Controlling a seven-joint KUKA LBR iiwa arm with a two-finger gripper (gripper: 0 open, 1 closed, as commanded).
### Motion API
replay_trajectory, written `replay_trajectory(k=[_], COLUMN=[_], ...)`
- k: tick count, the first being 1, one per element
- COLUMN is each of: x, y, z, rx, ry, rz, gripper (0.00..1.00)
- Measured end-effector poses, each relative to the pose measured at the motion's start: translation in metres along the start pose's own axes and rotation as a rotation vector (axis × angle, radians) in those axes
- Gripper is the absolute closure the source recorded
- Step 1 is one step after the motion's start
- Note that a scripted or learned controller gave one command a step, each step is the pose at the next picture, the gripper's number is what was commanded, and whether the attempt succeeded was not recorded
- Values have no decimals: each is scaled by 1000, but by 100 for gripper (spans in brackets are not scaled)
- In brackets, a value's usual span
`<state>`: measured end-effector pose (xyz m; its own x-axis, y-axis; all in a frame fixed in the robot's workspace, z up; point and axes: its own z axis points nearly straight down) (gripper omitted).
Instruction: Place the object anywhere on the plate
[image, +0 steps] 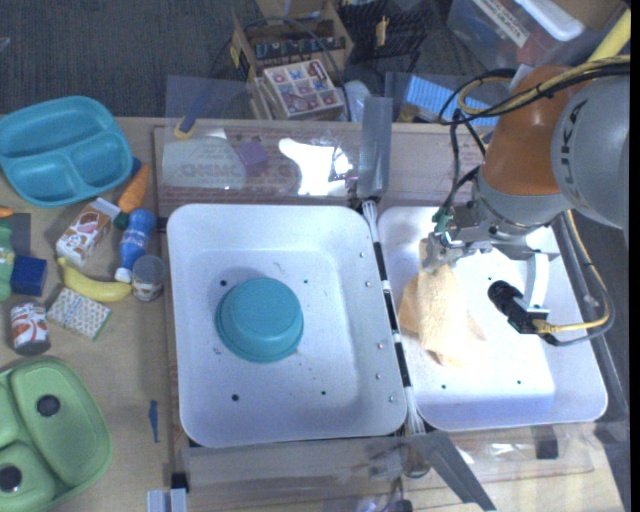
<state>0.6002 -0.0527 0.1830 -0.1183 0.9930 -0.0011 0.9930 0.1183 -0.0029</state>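
Note:
A round teal plate (260, 318) lies in the middle of the left bin (200, 250). A pale tan, flat, irregular object (440, 318) sits in the left half of the right bin (570, 390), close to the divider between the bins. My gripper (441, 250) is directly over the tan object's upper end and seems to touch it there. The wrist body hides the contact, so a grasp cannot be confirmed.
The grey arm with its orange band (525, 150) reaches over the right bin's far right corner. A black connector with a yellow cable (517, 306) hangs over that bin. Toys, a banana (92, 283), a teal tray (65, 150) and a green tray (45, 440) lie left of the bins.

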Motion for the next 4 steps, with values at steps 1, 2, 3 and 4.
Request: replay_trajectory(k=[1, 2, 3, 4], x=[68, 135, 120, 206], y=[12, 4, 44, -11], z=[-2, -1, -1, 12], rx=[-2, -1, -6, -1], ry=[0, 1, -2, 1], rz=[-403, -582, -523, -607], gripper=[100, 100, 100, 100])
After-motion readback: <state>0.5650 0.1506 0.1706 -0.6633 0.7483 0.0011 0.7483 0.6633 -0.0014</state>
